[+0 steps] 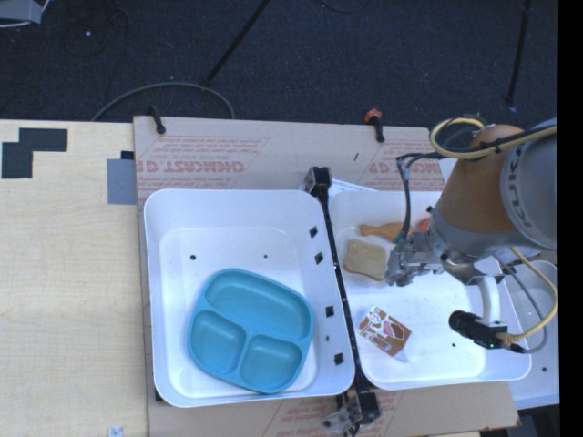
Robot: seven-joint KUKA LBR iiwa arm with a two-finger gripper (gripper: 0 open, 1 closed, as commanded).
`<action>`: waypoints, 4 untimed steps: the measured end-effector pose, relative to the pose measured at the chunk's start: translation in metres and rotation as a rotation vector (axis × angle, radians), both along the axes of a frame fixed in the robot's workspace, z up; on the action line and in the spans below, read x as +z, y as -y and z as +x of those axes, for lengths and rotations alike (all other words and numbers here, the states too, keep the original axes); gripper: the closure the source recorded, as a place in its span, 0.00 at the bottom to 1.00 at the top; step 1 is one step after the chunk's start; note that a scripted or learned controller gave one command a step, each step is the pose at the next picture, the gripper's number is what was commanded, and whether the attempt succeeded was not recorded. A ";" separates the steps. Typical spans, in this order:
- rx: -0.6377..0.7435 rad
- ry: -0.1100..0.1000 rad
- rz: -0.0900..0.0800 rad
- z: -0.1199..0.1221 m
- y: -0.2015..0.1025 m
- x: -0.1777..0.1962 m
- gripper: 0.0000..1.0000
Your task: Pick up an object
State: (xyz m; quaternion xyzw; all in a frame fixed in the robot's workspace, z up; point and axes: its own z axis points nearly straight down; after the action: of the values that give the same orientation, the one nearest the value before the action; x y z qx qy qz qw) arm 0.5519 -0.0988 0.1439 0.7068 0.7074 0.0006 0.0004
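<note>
Your gripper (398, 272) hangs low; apart or together, you cannot tell. Just beside it, away from the arm (483, 198), lies a tan slab (366, 259): likely light and soft; pinch its narrow sides.

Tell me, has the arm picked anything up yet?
Not yet, it seems. Done: the gripper sits low in the right bin, close beside the tan slab. In hand: nothing that I can see; the slab, the brown packet and the orange piece all lie on the bin floor. Left: gripping one thing and lifting it.
</note>
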 end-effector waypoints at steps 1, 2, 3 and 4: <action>0.000 0.000 0.000 -0.007 -0.003 0.047 1.00; 0.000 -0.001 0.000 -0.006 -0.002 0.075 1.00; 0.003 -0.006 0.002 -0.007 -0.051 0.067 1.00; 0.004 -0.006 0.003 -0.005 -0.105 0.063 1.00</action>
State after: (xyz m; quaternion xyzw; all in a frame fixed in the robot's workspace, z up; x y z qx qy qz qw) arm 0.5467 0.0064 0.2069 0.7055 0.7087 -0.0007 -0.0028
